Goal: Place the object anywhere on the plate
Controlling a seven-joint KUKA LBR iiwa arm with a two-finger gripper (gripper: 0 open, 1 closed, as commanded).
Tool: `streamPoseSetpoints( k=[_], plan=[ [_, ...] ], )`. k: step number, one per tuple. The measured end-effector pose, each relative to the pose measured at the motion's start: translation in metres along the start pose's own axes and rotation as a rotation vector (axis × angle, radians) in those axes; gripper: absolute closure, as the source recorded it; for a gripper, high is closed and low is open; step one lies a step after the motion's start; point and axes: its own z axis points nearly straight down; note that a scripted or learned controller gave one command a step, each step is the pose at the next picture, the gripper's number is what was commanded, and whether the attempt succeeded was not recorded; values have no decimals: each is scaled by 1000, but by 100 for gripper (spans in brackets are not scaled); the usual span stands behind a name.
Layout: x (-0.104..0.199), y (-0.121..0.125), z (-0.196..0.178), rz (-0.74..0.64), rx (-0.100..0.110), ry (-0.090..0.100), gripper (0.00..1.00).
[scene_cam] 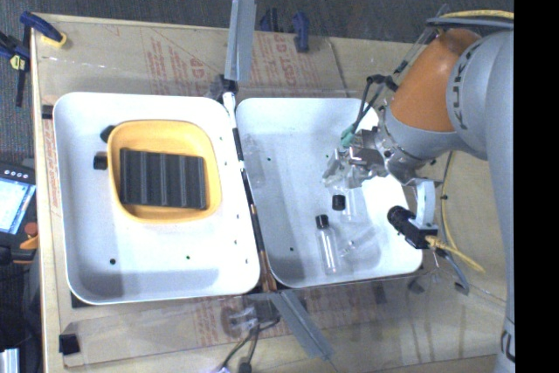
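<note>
A yellow plate (pixel 164 132) with a dark ridged middle lies in the left bin (pixel 96 271). In the right bin (pixel 284 188), a clear vial with a black cap (pixel 327 247) lies on the floor near the front wall. A second small black-capped clear piece (pixel 339 203) sits just beyond it. My gripper (pixel 346 174) hangs low over the right bin's middle, directly above that second piece and apart from the lying vial. The plate is far to the gripper's left, across the wall between the bins.
Another clear, hard-to-read item (pixel 363 245) lies right of the vial. Small black bits (pixel 103 160) peek out at the plate's left edge. Blue clamps (pixel 300 29) hold the cardboard-covered bench at the back. The arm's orange band (pixel 424 96) overhangs the right bin's far right corner.
</note>
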Motion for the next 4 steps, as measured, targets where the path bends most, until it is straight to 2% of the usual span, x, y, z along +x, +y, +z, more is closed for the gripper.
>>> streamPoseSetpoints(
  k=[1, 2, 3, 4],
  plan=[
    [102, 18, -49, -61, 0, 2, 100],
    [155, 29, -35, -266, 1, 1, 100],
    [155, 29, -35, -266, 1, 1, 0],
    [207, 13, -29, -241, 3, 0, 0]
  ],
)
